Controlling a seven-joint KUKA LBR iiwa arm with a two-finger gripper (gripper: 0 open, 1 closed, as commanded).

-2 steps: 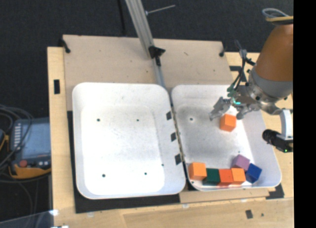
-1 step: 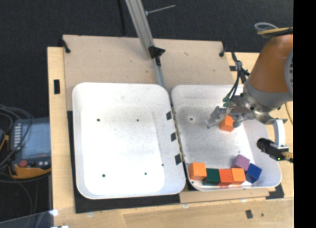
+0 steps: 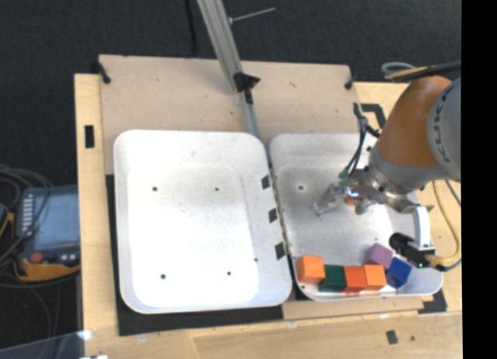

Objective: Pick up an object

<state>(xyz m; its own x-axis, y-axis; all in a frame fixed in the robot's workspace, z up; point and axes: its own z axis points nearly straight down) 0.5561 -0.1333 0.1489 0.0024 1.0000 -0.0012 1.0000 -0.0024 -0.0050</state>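
Observation:
My gripper [image 3: 332, 199] hangs over the middle of the right bin [image 3: 311, 159], above bare white floor. Nothing can be seen in its grasp. Several blocks lie in a row along the bin's front edge: an orange block [image 3: 312, 267], a green block [image 3: 335, 277], two more orange blocks [image 3: 356, 277] [image 3: 375, 275] and a blue block [image 3: 398, 271]. A purple block [image 3: 380, 255] sits just behind the blue one. The blocks are well in front of the gripper and apart from it. A small red spot [image 3: 359, 203] shows under the wrist; I cannot tell what it is.
The left bin [image 3: 194, 217] adjoins the right bin. A slanted metal pole [image 3: 221, 31] rises from the back of the bench between the bins. The grey and orange arm [image 3: 415, 132] covers the right bin's far right side.

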